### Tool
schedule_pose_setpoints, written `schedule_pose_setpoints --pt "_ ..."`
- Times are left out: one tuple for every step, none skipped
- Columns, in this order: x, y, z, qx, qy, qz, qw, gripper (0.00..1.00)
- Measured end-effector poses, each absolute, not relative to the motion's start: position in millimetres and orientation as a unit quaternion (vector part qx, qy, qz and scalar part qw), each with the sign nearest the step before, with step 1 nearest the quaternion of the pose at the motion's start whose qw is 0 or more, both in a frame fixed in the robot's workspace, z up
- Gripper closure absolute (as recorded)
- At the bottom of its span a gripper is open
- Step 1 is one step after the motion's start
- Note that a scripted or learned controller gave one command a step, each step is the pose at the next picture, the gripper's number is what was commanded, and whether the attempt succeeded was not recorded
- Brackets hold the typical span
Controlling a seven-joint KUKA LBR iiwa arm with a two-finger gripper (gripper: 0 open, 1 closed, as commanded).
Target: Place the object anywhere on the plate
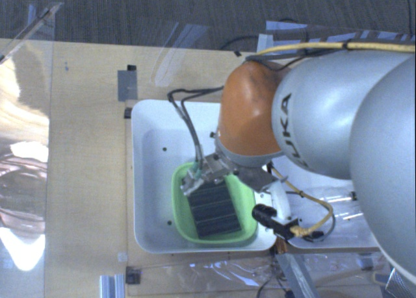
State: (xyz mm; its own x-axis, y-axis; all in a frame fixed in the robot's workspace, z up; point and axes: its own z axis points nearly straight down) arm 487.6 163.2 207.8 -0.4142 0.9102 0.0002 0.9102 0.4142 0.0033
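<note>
Hovering low over the left white bin (146, 160), the arm (325, 115) reaches in from the right, its orange band (250, 111) directly above the wrist. The gripper (207, 180) sits over the far-left portion of a green plate (246, 202), which lies in the near half of that bin and close to its near wall.

A dark, ribbed, rectangular part (213, 211) extends from the gripper down across the middle of the plate. Whether this part is the object named in the task or a component of the tool cannot be determined from this view. The state of the jaws cannot be told either: the wrist housing and cabling cover that area, so neither the opening nor any contact with an item is readable.

Status assessment: the transport stage appears complete or nearly so, since the tool end is positioned over the plate and the dark part lies within the plate's raised green rim. If the dark part is the object, it is already at the target, and the remaining steps are release and withdrawal of the arm upward. If it is not, the object's location is unconfirmed, as no other loose item is distinguishable on the bare floor of the bin.

A black connector (270, 217) with yellow wiring hangs beside the plate's right edge, between the two bins.
</note>
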Motion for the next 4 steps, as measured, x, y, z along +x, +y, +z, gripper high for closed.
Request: schedule_pose_setpoints --pt "519.5 103.7 207.8 0.512 0.859 0.0023 0.003 0.00" --pt "521.6 104.9 219.3 0.511 0.859 0.0050 0.005 1.00" --pt "521.5 104.9 219.2 0.511 0.859 0.0049 0.005 0.00" --pt "523.4 105.7 230.6 0.510 0.860 0.0073 0.007 1.00"
